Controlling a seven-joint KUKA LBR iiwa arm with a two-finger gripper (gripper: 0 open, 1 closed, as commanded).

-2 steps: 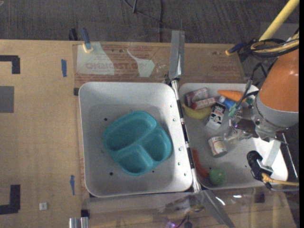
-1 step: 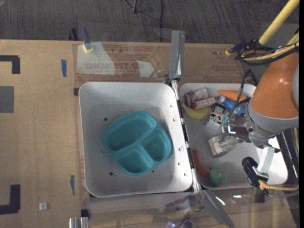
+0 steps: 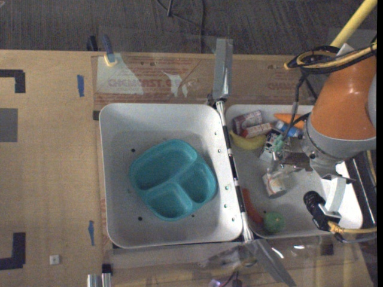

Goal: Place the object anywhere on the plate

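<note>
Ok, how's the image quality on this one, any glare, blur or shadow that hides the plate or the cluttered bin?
Camera view: soft overall, small items in the right bin hard to tell apart; glare on the clear panels along the top and bottom edges; the teal plate evenly lit with a faint shadow beside it; the arm covers part of the right bin; gripper area blurry.

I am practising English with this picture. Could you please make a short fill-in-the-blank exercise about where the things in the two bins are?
1. The teal plate lies in the ____ bin of the camera view.
2. The teal plate is divided into ____ compartments.
3. The green ball lies in the ____ bin, near its front edge.
4. The banana beside the divider is ____ in colour.

Missing words: left; three; right; yellow
</note>
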